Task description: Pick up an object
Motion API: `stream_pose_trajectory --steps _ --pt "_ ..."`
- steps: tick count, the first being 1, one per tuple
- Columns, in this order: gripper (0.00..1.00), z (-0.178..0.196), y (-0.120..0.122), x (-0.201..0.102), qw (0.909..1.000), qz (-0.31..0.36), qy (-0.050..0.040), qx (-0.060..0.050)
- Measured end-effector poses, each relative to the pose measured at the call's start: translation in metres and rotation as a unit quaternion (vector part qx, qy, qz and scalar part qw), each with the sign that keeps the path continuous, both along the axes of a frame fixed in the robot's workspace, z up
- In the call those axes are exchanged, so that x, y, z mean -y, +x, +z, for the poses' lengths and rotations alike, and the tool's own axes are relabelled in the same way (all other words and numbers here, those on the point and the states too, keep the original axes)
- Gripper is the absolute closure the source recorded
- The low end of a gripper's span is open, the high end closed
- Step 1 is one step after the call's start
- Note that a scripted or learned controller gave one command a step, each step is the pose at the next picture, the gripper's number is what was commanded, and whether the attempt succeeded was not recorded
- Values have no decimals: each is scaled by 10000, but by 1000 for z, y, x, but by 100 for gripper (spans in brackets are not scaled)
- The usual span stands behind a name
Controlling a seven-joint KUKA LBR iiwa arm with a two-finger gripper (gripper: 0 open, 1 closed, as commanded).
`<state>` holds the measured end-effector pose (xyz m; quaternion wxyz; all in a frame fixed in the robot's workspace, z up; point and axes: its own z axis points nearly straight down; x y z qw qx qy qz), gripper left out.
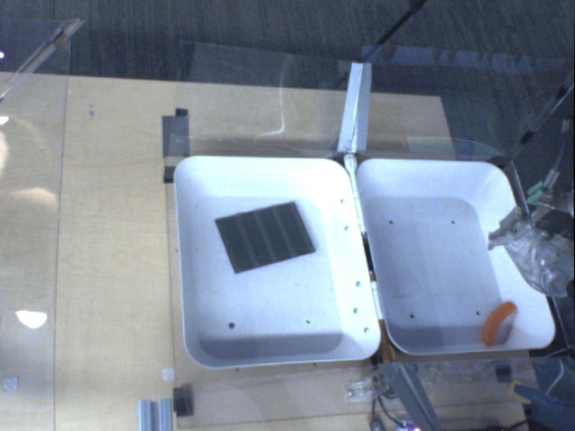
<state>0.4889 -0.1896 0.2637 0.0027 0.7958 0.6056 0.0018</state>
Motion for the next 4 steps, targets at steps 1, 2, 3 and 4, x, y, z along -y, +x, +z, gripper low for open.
stream_pose_trajectory --steps 1,2,3,4 --pt "0 -37 -1 -3 9875 -1578 16 -28" --pt "0 -135 -2 6 9932 -1163 20 -40" --pt "0 -15 0 -14 9766 -2150 17 -10" --pt "0 -171 -2 -11 9741 -2262 25 -29"
